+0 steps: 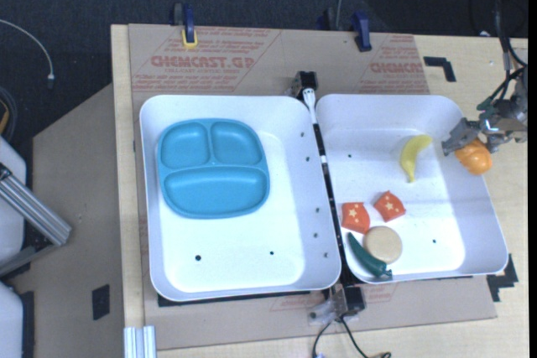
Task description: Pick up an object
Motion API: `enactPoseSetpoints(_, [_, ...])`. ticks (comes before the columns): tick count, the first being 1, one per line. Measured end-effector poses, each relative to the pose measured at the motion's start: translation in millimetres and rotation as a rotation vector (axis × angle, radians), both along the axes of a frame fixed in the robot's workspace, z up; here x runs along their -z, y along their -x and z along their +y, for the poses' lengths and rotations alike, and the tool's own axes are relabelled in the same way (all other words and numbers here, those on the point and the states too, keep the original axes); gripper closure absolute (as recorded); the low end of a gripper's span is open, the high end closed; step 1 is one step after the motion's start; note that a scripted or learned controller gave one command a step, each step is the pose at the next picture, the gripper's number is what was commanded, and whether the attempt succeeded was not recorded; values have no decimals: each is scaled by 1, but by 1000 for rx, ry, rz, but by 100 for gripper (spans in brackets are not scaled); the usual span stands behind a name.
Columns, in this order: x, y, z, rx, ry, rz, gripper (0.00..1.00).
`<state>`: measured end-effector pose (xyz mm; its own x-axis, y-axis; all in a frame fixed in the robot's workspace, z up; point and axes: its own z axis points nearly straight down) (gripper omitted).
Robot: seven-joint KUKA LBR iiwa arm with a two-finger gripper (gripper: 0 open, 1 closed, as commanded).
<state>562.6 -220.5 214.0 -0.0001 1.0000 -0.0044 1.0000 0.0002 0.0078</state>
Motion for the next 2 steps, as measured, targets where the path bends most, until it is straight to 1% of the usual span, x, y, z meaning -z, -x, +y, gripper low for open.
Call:
enactPoseSetpoints(1, [-33,-1,0,-1,-1,2,100])
enactPoseSetpoints(2, [-40,-14,52,-6,-5,4,100])
